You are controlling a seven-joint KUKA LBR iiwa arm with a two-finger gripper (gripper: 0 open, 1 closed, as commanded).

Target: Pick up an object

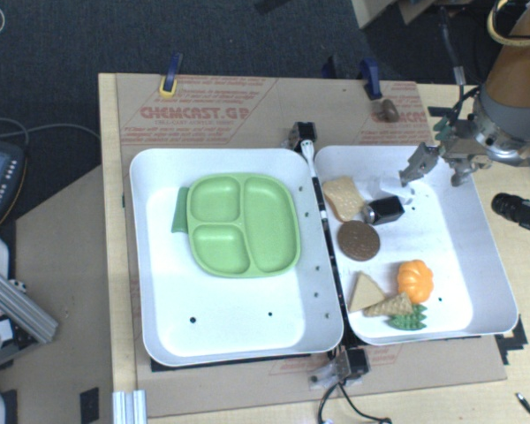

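Since the green divided plate [244,224] fills the left bin [150,237], a smooth moulded plastic tray with three compartments, the graspable items all lie in the right bin [477,237]. From left to right these are a flat tan bread slice [342,198], a round brown disc [359,240], a pale wedge [363,291], a black cylinder [385,209] and a ribbed orange pumpkin [415,280]. The gripper [440,164] hovers above the bin's far right area with its fingers apart, holding nothing. Risk: flat, thin items may slip from a pinch, and the cylinder may roll aside on contact.
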